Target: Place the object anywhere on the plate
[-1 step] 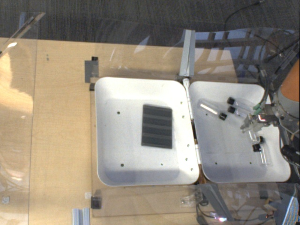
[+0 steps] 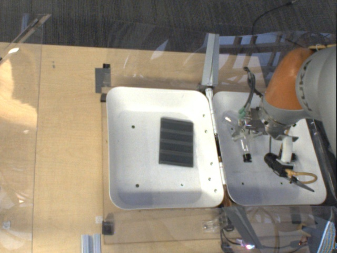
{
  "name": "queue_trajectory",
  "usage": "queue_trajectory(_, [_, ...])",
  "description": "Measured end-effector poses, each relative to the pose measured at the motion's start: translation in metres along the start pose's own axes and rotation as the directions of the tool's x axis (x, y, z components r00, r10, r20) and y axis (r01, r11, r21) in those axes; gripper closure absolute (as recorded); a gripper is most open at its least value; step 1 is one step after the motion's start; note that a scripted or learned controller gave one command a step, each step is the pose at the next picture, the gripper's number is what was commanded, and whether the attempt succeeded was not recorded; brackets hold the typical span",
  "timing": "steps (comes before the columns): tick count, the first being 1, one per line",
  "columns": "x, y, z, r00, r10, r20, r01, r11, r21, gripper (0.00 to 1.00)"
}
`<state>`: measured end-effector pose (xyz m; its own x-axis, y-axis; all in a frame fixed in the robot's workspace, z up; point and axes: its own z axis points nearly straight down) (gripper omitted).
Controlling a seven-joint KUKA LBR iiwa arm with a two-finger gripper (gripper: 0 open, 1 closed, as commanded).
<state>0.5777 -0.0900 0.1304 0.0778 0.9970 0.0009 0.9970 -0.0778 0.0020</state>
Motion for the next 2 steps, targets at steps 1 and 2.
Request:
queue_trajectory(1, [0.056, 0.064, -0.055, 0.980, -0.199, 0.002, 0.199, 0.980, -0.004, 1.00])
queue_trajectory(2, [0.116, 0.014, -0.055, 0.996, -0.090, 0.000, 0.090, 0.996, -0.002, 1.00])
